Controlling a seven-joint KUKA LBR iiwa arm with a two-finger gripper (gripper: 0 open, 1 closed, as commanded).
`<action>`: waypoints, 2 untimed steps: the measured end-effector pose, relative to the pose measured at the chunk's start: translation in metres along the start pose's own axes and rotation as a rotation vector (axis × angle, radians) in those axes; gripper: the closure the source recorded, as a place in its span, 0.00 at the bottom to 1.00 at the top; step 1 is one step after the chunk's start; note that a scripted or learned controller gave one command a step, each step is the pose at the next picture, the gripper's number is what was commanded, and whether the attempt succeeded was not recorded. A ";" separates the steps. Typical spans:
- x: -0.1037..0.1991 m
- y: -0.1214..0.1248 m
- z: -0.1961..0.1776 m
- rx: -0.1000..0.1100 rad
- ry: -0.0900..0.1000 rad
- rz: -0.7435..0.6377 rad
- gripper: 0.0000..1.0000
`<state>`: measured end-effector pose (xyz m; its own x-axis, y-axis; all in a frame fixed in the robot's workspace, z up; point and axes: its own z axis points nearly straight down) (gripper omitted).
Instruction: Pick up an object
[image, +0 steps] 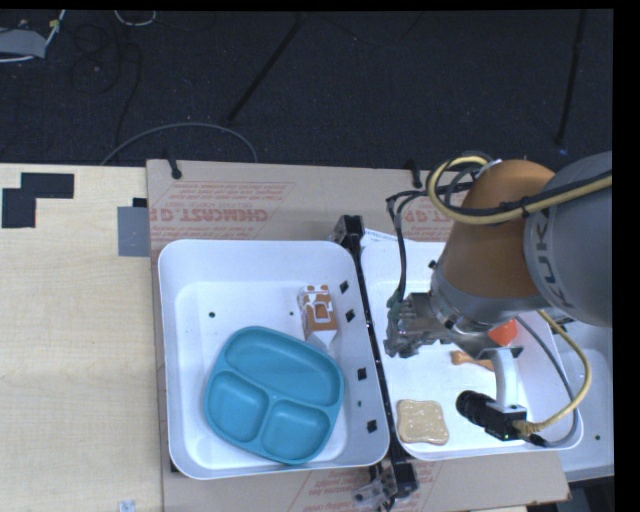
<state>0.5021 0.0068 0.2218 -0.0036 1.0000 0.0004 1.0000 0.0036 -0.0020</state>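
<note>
- Camera view: arm (560, 240) comes in from the right and hangs over the right bin (445, 385), covering most of its far half.
- Hand (403, 332) is low over the left part of the right bin, just beside the wall shared with the left bin (195, 300).
- Can't tell if the hand is wide or narrow: it's dark, small and seen from above. Nothing visibly held in it.
- Pick candidates, right bin:
  - flat tan toast-shaped piece (422, 421) lies on the floor at the near edge. It is near the hand on the camera side, not touching it.
  - small orange piece (465, 356) just right of the hand, partly hidden under the wrist; can't tell what it is.
- Pick candidates, left bin:
  - blue divided plate (272, 393), three compartments, lies flat and takes up most of the near half.
  - small orange-and-white item (319, 310) stands near the right wall, just past the plate's far edge. The bin walls separate it from the hand.
- Both bins sit on a cardboard sheet (250, 205) with reversed red print, on a pale wood surface (70, 350).
</note>
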 end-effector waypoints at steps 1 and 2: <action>0.052 0.007 0.010 0.002 0.001 -0.001 1.00; 0.099 0.017 -0.004 0.001 0.001 -0.001 1.00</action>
